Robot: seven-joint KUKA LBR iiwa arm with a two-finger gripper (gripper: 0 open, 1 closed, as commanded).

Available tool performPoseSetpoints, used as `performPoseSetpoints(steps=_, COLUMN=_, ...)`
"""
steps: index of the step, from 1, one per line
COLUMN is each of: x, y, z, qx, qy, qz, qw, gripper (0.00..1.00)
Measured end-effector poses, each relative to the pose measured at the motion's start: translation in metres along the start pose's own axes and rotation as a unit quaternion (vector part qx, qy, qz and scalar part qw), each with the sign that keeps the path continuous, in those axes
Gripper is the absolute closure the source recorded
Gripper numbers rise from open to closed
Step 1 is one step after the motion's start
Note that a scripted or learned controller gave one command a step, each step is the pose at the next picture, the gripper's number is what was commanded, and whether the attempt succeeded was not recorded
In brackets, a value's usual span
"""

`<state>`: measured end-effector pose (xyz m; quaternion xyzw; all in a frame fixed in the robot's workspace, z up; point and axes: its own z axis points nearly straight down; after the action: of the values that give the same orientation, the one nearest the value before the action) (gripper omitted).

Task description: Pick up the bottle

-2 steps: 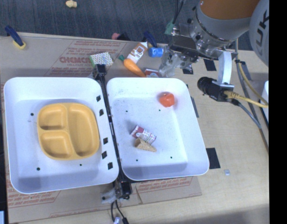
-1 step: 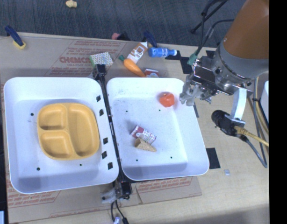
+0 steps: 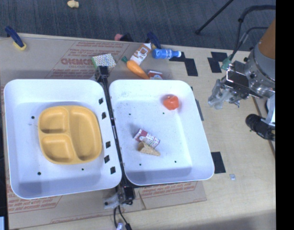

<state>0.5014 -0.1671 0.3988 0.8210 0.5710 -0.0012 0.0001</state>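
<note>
A small blue bottle [image 3: 164, 54] lies on its side on the cardboard behind the right bin [image 3: 199, 143], outside both bins. Right beside it on the left lies a white bottle with an orange label [image 3: 141, 54], tilted. My gripper [image 3: 222, 98] hangs over the bench to the right of the right bin, past its rim, well away from both bottles. Nothing shows in its grasp.
The right bin holds a red tomato [image 3: 171, 101], a red-and-white packet [image 3: 147, 138] and a tan cone [image 3: 149, 150]. A yellow divided plate [image 3: 69, 133] sits in the left bin [image 3: 13, 109]. A carrot [image 3: 136, 69] and a green patterned packet [image 3: 104, 60] lie behind the bins.
</note>
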Motion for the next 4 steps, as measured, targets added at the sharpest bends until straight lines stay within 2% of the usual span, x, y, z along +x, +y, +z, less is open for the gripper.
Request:
performPoseSetpoints(steps=1, x=-0.04, y=-0.012, z=0.065, qx=0.003, qy=0.001, qz=0.232, qw=0.9727, gripper=1.0)
performPoseSetpoints(steps=2, x=-0.036, y=-0.014, z=0.182, qx=0.003, qy=0.001, qz=0.154, qw=0.9881, gripper=1.0)
performPoseSetpoints(steps=3, x=0.006, y=-0.029, z=0.216, qx=0.003, qy=0.001, qz=0.259, qw=0.9659, gripper=1.0)
performPoseSetpoints(steps=4, x=0.022, y=-0.035, z=0.221, qx=0.004, qy=0.001, qz=0.321, qw=0.947, gripper=1.0)
